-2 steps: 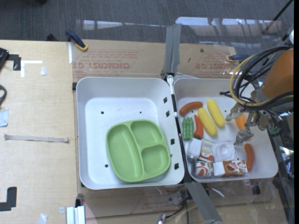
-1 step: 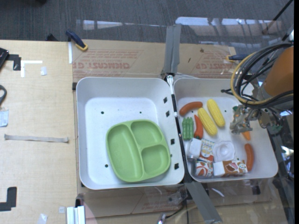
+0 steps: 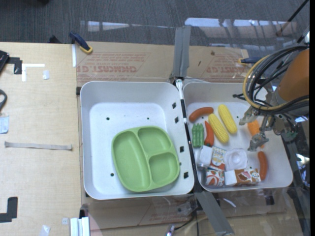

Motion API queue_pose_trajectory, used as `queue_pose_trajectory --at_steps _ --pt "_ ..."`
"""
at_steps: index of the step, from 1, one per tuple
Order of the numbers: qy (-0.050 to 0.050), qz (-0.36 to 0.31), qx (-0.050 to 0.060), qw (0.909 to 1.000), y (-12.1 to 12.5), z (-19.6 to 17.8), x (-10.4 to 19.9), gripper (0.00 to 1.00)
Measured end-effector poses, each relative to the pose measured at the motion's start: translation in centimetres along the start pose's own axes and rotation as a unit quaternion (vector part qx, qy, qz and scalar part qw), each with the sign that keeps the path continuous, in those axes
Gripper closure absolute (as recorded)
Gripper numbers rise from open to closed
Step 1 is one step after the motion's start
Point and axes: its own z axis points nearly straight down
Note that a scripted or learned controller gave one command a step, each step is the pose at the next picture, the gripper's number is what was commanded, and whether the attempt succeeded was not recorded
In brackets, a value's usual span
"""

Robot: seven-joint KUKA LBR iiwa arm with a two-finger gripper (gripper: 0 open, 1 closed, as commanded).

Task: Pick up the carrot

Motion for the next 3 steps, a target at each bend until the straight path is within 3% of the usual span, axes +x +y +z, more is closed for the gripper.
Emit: queue_pose_trajectory --at_steps 1,2,3 --pt "-0.003 0.000 0.002 1.0000 0.0 -1.1 -0.2 1.00" --pt "-0.003 0.000 0.001 1.0000 0.0 -1.1 -0.2 0.00" --pt "-0.006 -0.001 0.003 1.0000 -0.1 -2.1 -0.4 1.00"
